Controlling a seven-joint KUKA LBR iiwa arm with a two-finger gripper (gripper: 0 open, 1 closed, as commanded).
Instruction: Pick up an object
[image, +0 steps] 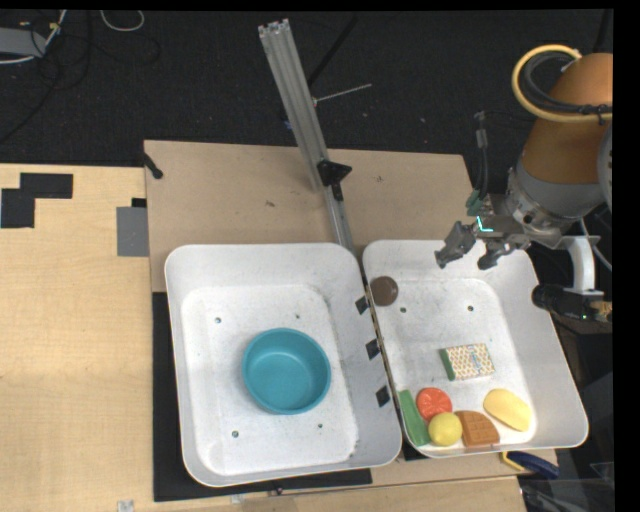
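We see the gripper (472, 248) hanging above the far rim of the right bin (560, 375), its two dark fingers spread apart with nothing between them. It sits high and clear of the contents, which we judge to be a staging pose before a descent.

The candidates for picking all lie in that right bin. A small brown round object (384, 291) rests alone near the far left corner, close to the divider between the bins. A speckled sponge-like block (467, 361) lies mid-bin, apart from the rest. Along the near edge a cluster crowds together: a green piece (409, 414), a red tomato-like toy (434, 401), a yellow ball (445, 430), a brown bread-like piece (480, 429) and a yellow lemon-like toy (507, 409), several touching.

The left bin (200, 290) holds a teal bowl (287, 370).

We reckon the isolated items offer the easier grasp, since the crowded ones leave little finger room.
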